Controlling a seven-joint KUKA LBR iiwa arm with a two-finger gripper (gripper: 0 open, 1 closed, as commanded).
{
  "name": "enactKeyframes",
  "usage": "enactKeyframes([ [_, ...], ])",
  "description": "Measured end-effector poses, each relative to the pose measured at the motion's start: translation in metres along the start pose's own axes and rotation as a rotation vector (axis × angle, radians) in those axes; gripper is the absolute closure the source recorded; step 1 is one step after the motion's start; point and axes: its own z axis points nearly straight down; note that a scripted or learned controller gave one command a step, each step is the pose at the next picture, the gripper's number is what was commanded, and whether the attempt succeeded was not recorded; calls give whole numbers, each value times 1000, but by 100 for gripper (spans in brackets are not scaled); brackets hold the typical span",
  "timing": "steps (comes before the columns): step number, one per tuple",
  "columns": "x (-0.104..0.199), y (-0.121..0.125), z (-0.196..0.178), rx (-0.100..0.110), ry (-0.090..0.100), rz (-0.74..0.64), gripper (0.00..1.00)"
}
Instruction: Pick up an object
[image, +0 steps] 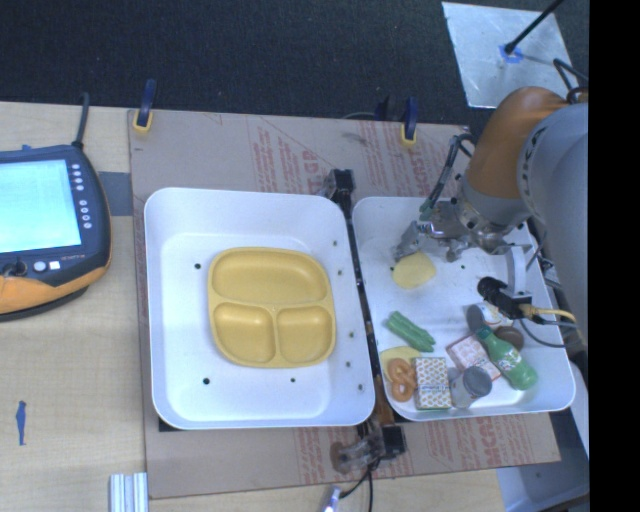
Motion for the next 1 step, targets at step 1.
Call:
enactKeyframes([
  [1, 29, 4, 0, 2, 1, 0, 0],
])
